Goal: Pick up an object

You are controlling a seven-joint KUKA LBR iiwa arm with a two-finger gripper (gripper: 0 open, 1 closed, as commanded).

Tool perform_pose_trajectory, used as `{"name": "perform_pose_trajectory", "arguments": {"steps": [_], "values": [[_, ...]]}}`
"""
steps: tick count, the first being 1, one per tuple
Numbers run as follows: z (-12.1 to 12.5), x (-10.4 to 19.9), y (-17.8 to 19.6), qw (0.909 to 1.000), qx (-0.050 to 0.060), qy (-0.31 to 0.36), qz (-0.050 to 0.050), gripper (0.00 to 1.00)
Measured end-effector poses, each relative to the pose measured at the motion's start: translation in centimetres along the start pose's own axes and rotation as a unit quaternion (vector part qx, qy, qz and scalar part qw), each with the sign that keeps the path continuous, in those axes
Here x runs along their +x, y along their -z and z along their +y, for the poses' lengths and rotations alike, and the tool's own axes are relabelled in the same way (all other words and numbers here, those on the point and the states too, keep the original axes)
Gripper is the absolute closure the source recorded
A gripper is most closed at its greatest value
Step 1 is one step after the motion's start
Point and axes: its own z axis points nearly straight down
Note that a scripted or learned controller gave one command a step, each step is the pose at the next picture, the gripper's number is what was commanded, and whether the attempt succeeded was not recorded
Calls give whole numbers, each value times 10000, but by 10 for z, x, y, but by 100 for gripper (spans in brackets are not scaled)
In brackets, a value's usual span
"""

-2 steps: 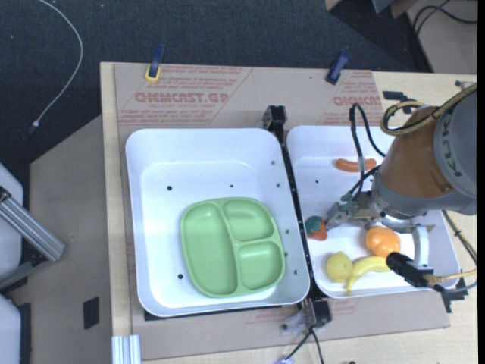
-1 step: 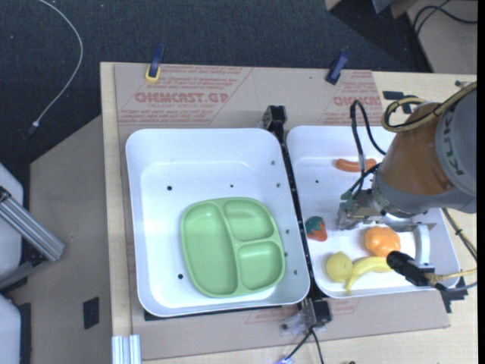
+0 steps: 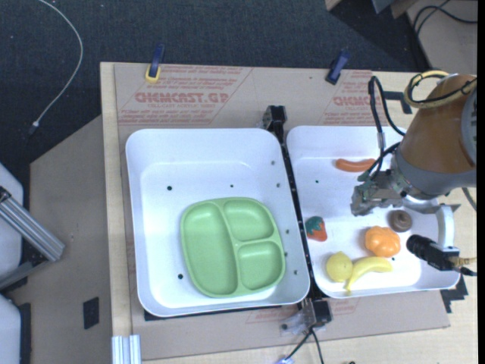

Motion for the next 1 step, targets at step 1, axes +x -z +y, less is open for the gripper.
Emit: {"name": "perform_pose_trajectory", "arguments": {"steps": [1], "values": [[-2,10,55,10000,-4,8,3,100]]}}
